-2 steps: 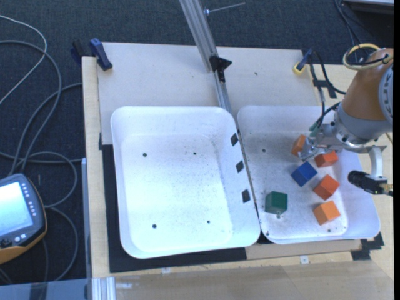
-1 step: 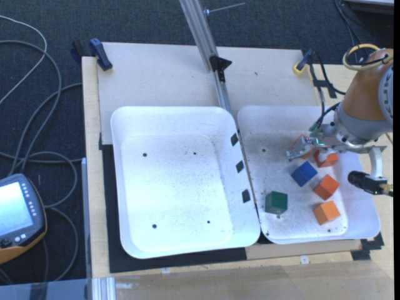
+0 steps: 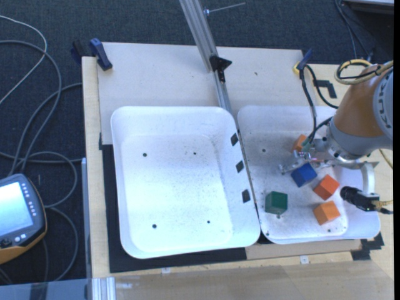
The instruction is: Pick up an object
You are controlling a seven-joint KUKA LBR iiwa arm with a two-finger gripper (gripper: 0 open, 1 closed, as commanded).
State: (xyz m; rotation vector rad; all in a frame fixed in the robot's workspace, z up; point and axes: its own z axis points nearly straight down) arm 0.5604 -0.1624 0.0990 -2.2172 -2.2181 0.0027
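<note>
You see the left bin [image 3: 175, 180] lying bare white with faint speckles, its right wall touching the right bin [image 3: 259, 136] along the black clips. All the objects sit in the right bin. Furthest left among them is a green cube [image 3: 276, 202], near the front of the bin, its faces turned slightly off the bin's walls; being a cube, it has no long axis to speak of. Right of it and a little further back lies a blue cube [image 3: 304, 175], rotated so one corner points toward the front. Just right of that is an orange-red cube [image 3: 326, 187], also corner-on, and in front of it an orange cube [image 3: 327, 212] close to the front wall. A small orange piece [image 3: 300, 143] shows further back, partly hidden by the arm.

The arm [image 3: 365, 114] comes in from the right, its orange band over the bin's right side, wrist bent down toward the floor of the bin. The gripper [image 3: 304, 164] sits low, just behind and touching or nearly touching the blue cube. You cannot tell how far it is opened, nor whether it clasps anything.
</note>
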